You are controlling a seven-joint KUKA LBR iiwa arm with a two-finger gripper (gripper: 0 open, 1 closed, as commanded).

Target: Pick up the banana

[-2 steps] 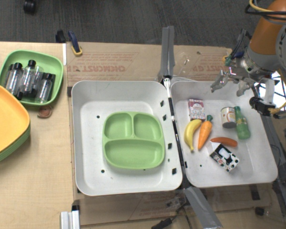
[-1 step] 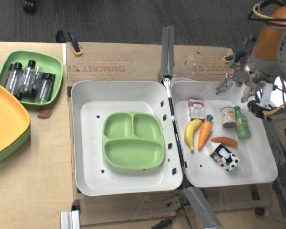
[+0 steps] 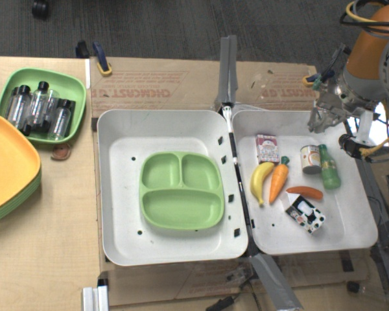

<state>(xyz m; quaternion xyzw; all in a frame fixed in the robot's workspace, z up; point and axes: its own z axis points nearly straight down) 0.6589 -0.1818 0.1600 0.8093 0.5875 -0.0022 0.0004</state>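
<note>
In the right-hand shallow white bin (image 3: 356, 235), the curved yellow banana (image 3: 260, 181) lies near the left wall, long axis running far-to-near, dark tip toward the near edge, touching an orange carrot (image 3: 278, 180). The grey gripper (image 3: 325, 118) hovers over the far right corner.

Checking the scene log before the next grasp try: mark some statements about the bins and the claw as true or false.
1. The yellow plastic banana lies in the right white bin. True.
2. The banana lies beside the orange toy carrot. True.
3. The green divided plate sits in the right bin. False: it is in the left white bin.
4. The claw holds the banana. False: it hovers at the right bin's far edge, apart from the banana.
</note>
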